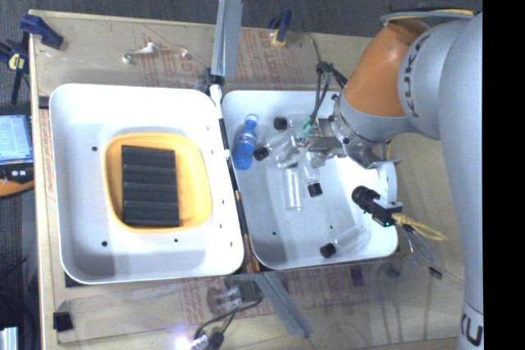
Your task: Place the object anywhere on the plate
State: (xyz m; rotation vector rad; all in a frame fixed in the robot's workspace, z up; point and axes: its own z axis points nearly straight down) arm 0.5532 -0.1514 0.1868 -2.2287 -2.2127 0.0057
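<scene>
Blue bottle in right bin

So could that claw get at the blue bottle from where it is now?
Probably yes. The blue bottle lies in the open by the right bin's left wall, nothing on top of it, and the claw hangs over the same bin, with small clear bottles lying between them.

Wooden bench bearing two shallow white bins: left bin and right bin, side by side. Blue clamps grip the bench edge at upper left and top centre. A lit screen sits at the left edge (partly cropped).
</scene>
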